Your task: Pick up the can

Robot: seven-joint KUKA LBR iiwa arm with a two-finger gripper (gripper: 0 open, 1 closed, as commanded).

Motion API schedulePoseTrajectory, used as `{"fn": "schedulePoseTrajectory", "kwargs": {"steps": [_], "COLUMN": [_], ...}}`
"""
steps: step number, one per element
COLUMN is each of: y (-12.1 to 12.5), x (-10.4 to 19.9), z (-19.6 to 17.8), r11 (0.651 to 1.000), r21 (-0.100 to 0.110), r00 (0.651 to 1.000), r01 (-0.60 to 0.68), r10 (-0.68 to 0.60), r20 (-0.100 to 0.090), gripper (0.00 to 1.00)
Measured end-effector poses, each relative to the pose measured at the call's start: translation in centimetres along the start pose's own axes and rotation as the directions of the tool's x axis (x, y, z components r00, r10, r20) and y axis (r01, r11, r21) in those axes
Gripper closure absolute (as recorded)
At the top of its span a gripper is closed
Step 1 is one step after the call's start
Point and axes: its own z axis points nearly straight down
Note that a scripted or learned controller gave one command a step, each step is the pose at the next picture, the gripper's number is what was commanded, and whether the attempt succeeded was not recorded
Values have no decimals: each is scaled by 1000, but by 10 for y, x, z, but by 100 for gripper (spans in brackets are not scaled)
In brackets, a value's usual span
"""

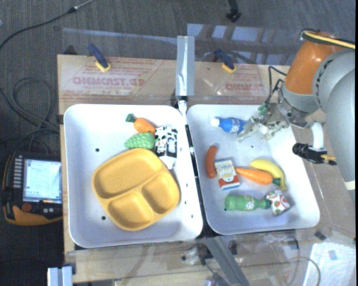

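Gripper (259, 127): hung low over the far end of the right bin (310, 216), just right of the blue-and-white bottle (230, 124).
Grip state: I could not tell from where I stood whether it was open or shut; nothing was visibly held.
Can (278, 201): I took it to be the small red, white and green piece in the near right corner of the right bin, lying tilted.
Neighbours: the green bottle (246, 203) lay with its cap end touching or just beside the can on the left; the banana (268, 170) and a carrot (255, 176) sat just beyond it on the far side.
Step in hand: getting over the can, I judged, with the pick not yet begun and the arm well apart from it.
Doing it well: travel toward the near corner high enough to pass over the banana, then descend straight down.
Grasp line: close across the can's narrow body, away from the green bottle's cap.
Risk: the bin wall sat close on the right and near sides, so a drifting descent could clip it or nudge the can away.
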Motion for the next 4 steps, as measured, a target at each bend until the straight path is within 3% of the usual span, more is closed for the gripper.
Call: {"fn": "schedulePoseTrajectory", "kwargs": {"steps": [4], "y": [1], "x": [-2], "z": [-1], "r11": [999], "r21": [2], "r00": [999], "r01": [-34], "r10": [34], "r20": [-5], "gripper": [0]}}
